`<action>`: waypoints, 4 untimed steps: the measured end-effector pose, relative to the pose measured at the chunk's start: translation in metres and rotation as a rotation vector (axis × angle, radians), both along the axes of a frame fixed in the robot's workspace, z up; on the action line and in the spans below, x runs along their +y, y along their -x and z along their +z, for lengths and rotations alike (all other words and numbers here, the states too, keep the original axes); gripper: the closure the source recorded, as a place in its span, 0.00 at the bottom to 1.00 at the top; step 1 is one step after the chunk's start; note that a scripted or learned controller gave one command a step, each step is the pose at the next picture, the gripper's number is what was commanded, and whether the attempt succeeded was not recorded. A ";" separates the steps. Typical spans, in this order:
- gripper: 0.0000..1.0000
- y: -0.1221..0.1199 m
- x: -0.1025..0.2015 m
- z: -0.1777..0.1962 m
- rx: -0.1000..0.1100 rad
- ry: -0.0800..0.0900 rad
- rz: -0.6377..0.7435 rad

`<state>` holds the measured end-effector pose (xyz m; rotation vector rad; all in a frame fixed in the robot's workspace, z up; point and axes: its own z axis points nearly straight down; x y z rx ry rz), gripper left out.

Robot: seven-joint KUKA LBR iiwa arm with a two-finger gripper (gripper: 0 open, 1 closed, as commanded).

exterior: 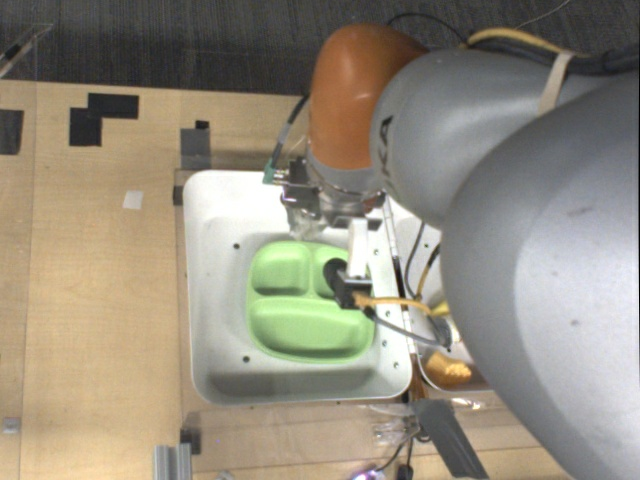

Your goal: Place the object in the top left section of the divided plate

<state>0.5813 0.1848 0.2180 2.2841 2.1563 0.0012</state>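
Note:
A light green divided plate [300,328] lies in the left white bin [215,298]. It has one wide section at the front and two smaller ones behind. The back left section [280,266] holds nothing that I can see. The back right section is partly hidden by the robot's wrist parts. My gripper [303,220] hangs under the orange band, just over the plate's back edge near the back left section. The arm hides most of it, and no object shows in it.
An orange object [447,371] lies in the right bin, mostly covered by the arm. The large grey arm blocks the whole right side. Black markers [100,116] sit on the wooden bench at the back left.

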 end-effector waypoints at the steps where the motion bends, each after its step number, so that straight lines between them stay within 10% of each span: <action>1: 1.00 -0.037 0.038 0.068 -0.003 0.000 0.051; 2: 0.00 -0.037 0.038 0.068 -0.002 0.000 0.052; 3: 1.00 -0.038 0.040 0.079 -0.005 -0.001 0.061; 4: 0.00 -0.038 0.040 0.079 -0.005 0.000 0.061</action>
